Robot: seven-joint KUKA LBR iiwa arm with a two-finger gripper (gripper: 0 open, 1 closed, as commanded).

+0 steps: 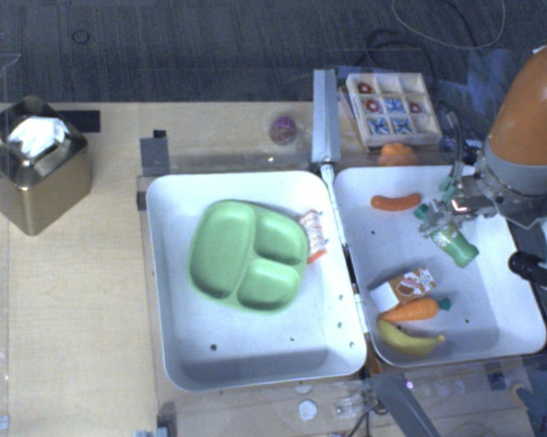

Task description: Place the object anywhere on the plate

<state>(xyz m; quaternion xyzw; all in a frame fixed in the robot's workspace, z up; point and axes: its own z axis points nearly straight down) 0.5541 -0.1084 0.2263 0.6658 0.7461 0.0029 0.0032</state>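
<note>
A green three-part plate lies in the left bin. A small red-and-white packet rests against the plate's right edge. My gripper hovers over the upper middle of the right bin. Its tip is directly over the top end of a green bottle, which lies tilted down to the right. Whether the bottle is gripped is unclear. A red sausage lies to the gripper's left.
The right bin's front holds a small carton, a carrot and a banana. Behind the bins are a tic-tac-toe board, an orange item and a purple disc. A gold box stands far left.
</note>
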